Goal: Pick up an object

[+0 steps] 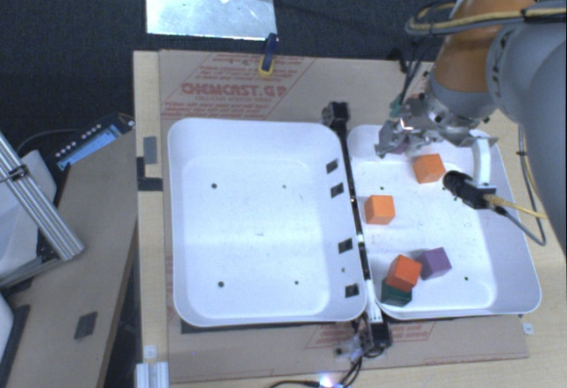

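Now the arm is in over the right bin (514, 289), reaching from the right side, and its gripper (396, 136) sits low near the bin's far wall. Whether anything is between its tips, I can't tell; the wrist hardware hides that end from up here.

Candidates for the pick, all placed from the right bin: one orange block (429, 168) lies toward the far end, just beside the gripper and apparently free of it. A second orange cube (380, 209) rests near the middle, close to the wall shared with the left bin (257, 218). Down at the near end there's a cluster: a third orange piece (406, 271) touching a purple block (434, 262), with a dark green block (396, 294) tucked against the orange one's near side.

My read is that the far orange block is the natural target, since it stands alone. To do this well, the gripper should centre over it, line up with its flat faces, and come straight down, keeping clear of the bin's far wall. The near cluster looks like the riskier choice, as neighbours could get nudged.
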